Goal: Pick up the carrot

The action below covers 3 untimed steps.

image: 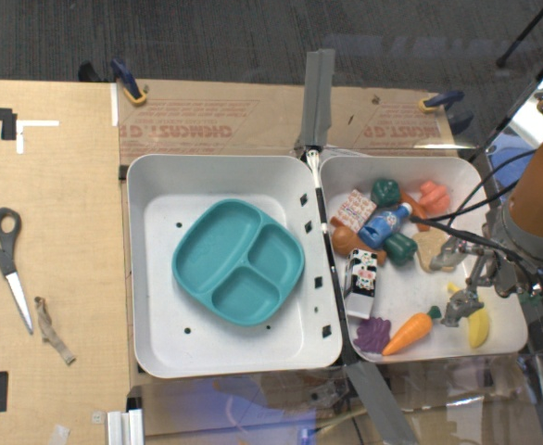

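1. Carrot (408, 333) lies in the right bin (494, 346), near the front wall, tilted with its green top pointing up-right toward the claw (458, 310). It rests flat on the bin floor, not lifted.

2. Claw hangs low over the right bin, just beside the carrot's green end. Metal finger parts are visible, but I cannot tell whether they are spread or pressed together; nothing shows pinched between them.

3. Crowding risk: a purple piece (372, 336) touches or nearly touches the carrot's pointed tip, and a yellow banana-like toy (477, 328) sits just beside the claw on the far side. A descent slightly off could pinch the yellow toy instead, or wedge a finger on it.

4. Shape risk, as a judgement: the carrot tapers. A grip near the thin tip or on the leafy top would likely squeeze it out sideways. The thick middle looks the safer place.

5. Angle risk: the carrot lies at a slant to the bin walls. If the fingers close along its length rather than across it, they would likely push it, not trap it.

6. Wall risk: the front wall is near. A nudge could slide the carrot against it, leaving little room for a finger on that side.

7. Cable risk: dark cables (466, 213) trail across the back of the right bin above the clutter of toys (385, 221); a swing of the arm might drag them through those.
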### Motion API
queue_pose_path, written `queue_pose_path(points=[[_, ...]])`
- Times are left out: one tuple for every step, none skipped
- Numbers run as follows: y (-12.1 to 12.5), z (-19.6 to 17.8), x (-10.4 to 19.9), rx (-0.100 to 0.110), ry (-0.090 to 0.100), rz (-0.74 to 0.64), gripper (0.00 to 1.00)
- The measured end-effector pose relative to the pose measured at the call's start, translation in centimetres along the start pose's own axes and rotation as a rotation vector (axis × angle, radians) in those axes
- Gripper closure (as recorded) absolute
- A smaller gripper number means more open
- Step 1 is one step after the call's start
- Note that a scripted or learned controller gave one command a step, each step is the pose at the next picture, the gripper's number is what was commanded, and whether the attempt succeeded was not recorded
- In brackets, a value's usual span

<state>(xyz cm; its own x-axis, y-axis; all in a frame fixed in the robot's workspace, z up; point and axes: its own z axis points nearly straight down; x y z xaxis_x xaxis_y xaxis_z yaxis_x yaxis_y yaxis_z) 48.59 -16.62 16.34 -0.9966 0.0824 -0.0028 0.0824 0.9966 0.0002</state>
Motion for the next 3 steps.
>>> queue_pose_path(points=[[4.7,7.1,1.2,-0.001,0.001,0.008,0.00],[5.2,7.1,1.2,-0.001,-0.002,-0.446,0.00],[5.4,6.1,1.0,-0.001,-0.005,-0.445,1.00]])
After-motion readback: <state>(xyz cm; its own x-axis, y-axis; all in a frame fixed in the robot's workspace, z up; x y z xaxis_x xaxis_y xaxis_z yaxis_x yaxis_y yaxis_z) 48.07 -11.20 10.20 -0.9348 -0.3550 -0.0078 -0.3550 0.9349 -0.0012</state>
